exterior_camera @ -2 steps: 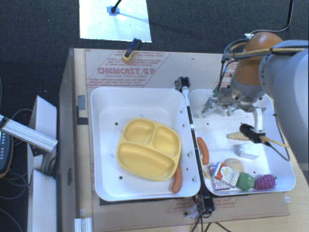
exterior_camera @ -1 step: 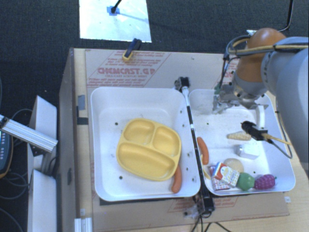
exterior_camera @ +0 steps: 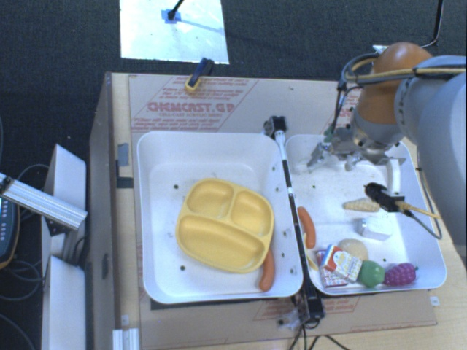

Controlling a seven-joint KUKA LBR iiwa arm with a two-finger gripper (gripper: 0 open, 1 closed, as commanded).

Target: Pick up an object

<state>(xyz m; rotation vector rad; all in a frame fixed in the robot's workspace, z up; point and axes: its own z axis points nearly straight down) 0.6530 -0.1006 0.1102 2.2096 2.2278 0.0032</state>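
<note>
Here, the arm reaches into the right bin (exterior_camera: 436, 257).
The pincer (exterior_camera: 337, 157) hangs spread and empty over its far end; toys, among them a purple grape bunch (exterior_camera: 400, 273), lie near its front edge.

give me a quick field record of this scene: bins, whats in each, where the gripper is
left bin: yellow divided plate, one sausage by its lower right edge
right bin: another sausage, corn cob, small carton, green fruit, purple grapes
gripper: over the right bin's far end, nothing seen between its fingers
task status: no object picked yet
</note>
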